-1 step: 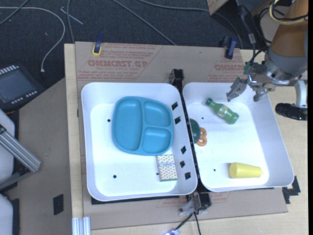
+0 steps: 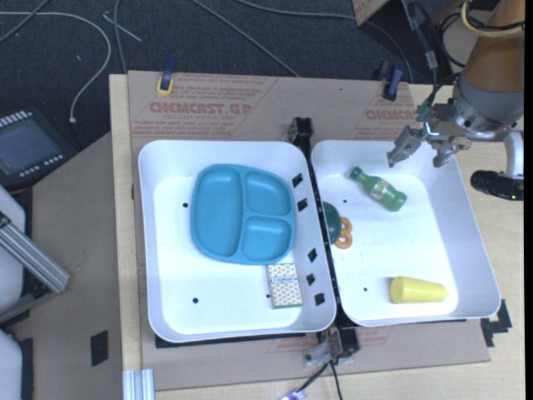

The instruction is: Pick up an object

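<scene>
From my seat, nearest the camera in the right bin (image 2: 479, 248) lies a yellow cone-shaped piece (image 2: 416, 290), at about five o'clock in that bin, long axis running three to nine. Beside the divider sits a small green and orange item (image 2: 337, 225), too small to name. In the left bin (image 2: 158, 223) I see a blue divided plate (image 2: 241, 213) and a patterned card (image 2: 284, 285) at its five o'clock.

Farther back, the green bottle (image 2: 378, 188) lies on its side near the right bin's far edge, its axis running ten to four, cap toward ten. The gripper (image 2: 425, 151) hangs over the far rim with its fingers spread and nothing between them. The bottle lies at its seven o'clock, near but apart (my likeliest pick), so I judge the fingers should straddle it across that slanted axis.
</scene>
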`<state>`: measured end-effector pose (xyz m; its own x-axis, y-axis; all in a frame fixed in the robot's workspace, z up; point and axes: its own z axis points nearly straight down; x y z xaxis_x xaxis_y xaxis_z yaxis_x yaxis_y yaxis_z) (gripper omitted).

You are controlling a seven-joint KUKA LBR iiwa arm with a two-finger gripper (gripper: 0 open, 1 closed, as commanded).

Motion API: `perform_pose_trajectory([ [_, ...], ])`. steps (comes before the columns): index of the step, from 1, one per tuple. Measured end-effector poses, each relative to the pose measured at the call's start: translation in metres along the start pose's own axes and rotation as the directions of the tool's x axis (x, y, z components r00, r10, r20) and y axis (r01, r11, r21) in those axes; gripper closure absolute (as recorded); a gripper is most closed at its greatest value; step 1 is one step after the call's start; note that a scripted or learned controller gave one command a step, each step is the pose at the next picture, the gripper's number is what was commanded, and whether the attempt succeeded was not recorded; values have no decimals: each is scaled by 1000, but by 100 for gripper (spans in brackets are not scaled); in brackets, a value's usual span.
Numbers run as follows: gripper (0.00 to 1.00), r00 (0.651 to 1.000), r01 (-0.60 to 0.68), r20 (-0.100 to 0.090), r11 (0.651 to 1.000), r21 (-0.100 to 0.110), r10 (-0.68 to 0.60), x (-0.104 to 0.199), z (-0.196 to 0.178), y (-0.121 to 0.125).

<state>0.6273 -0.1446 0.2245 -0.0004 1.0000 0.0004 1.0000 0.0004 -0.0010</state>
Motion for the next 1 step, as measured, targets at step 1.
perform_pose_trajectory([
  [1,0,1000,-1,-1,1000,7,1,-2,63,0],
])
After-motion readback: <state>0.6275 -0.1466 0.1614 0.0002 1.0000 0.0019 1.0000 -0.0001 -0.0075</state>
